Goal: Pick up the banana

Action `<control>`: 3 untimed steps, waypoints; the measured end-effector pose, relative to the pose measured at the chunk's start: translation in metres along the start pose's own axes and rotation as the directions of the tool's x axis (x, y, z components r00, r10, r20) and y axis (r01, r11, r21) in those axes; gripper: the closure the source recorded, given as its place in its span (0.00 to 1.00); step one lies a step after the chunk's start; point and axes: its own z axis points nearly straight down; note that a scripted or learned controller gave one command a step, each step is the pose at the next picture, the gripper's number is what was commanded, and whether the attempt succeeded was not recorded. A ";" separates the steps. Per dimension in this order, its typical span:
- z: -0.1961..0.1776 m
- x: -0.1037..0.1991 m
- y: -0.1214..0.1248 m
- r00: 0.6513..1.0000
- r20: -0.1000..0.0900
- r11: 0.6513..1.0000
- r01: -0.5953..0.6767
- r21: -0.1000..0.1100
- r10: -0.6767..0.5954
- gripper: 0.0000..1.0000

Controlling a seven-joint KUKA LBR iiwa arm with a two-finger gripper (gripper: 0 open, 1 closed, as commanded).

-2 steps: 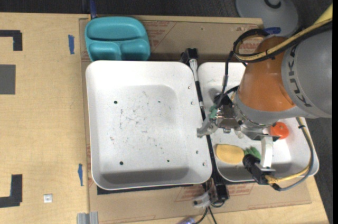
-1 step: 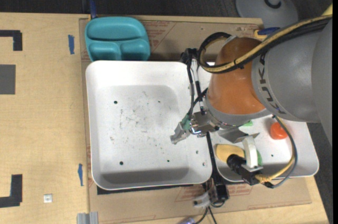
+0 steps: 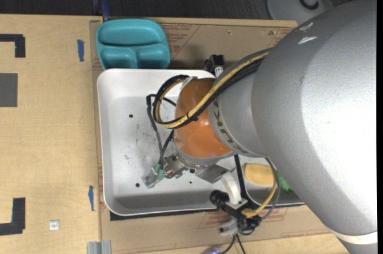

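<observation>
The grey arm with its orange band (image 3: 200,127) reaches over the left white bin (image 3: 119,127) and hides much of both bins. My gripper (image 3: 157,175) hangs low over the front part of that bin's floor, and I see nothing held in it. A pale yellow object (image 3: 258,174), possibly the banana, peeks out from under the arm to the gripper's right, about where the right bin lies. It is mostly hidden by the arm and a yellow cable, and it lies apart from the gripper.
A teal moulded tray (image 3: 133,43) stands behind the left bin. Black and yellow cables (image 3: 161,109) loop over the bin. A small green item (image 3: 285,187) shows beside the yellow object. The cardboard bench top (image 3: 48,127) stretches to the left.
</observation>
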 end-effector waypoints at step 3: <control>-0.019 0.045 0.022 0.969 0.000 0.969 -0.248 0.003 0.248 0.00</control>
